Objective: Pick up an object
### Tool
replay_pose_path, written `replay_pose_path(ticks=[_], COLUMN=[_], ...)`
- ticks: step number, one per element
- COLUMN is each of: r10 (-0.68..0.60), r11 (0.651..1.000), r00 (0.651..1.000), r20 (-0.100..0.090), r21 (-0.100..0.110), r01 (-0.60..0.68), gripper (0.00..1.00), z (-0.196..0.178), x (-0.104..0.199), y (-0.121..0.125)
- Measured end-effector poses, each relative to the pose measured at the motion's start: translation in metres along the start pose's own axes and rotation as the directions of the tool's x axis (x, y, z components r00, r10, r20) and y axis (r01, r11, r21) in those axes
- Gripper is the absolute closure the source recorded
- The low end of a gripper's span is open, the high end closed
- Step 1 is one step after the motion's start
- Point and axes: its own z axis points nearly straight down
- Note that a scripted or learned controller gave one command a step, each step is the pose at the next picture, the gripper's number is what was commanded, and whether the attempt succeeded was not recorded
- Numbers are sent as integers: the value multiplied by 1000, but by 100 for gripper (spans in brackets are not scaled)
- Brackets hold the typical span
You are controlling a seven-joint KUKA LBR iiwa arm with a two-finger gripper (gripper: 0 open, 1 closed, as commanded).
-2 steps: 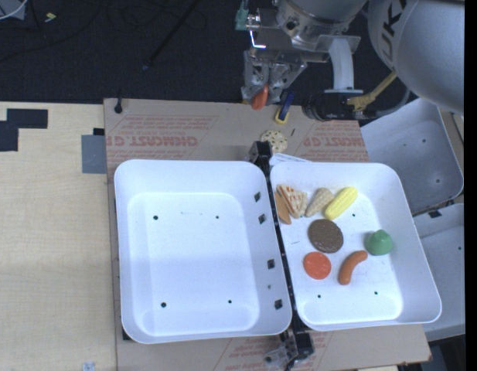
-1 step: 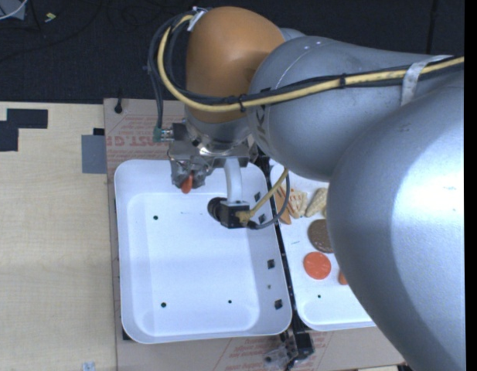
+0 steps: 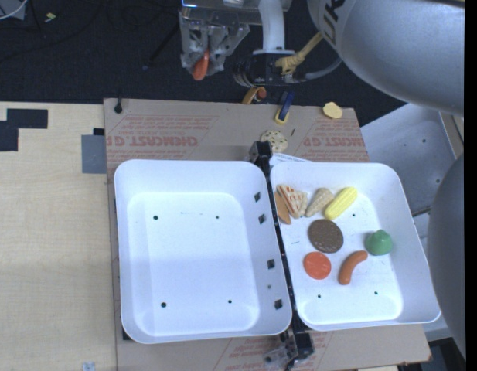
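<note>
My gripper (image 3: 205,59) hangs high at the top of the camera view, above the bench's far edge. A small orange object (image 3: 199,69) shows between its fingers, and they are shut on it. The right bin (image 3: 385,304) holds several toy foods: a striped bread slice (image 3: 291,203), a pale cone (image 3: 321,201), a yellow corn cob (image 3: 340,202), a brown disc (image 3: 325,236), a green ball (image 3: 379,243), a red-orange disc (image 3: 317,266) and a sausage (image 3: 352,267).
The left bin (image 3: 192,253) lies beside the right one, with a black divider between them. Behind the bins, on the brown board, lie a speckled cookie (image 3: 274,140), a yellow piece (image 3: 332,110) and a blue-yellow item (image 3: 284,108).
</note>
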Motion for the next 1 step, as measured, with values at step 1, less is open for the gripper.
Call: replay_pose_path(ticks=[1], r10=[4], r11=[1000], r00=[1000], r20=[11], r21=[31], r01=[-5], gripper=[100], z=[227], x=[5], y=[-7])
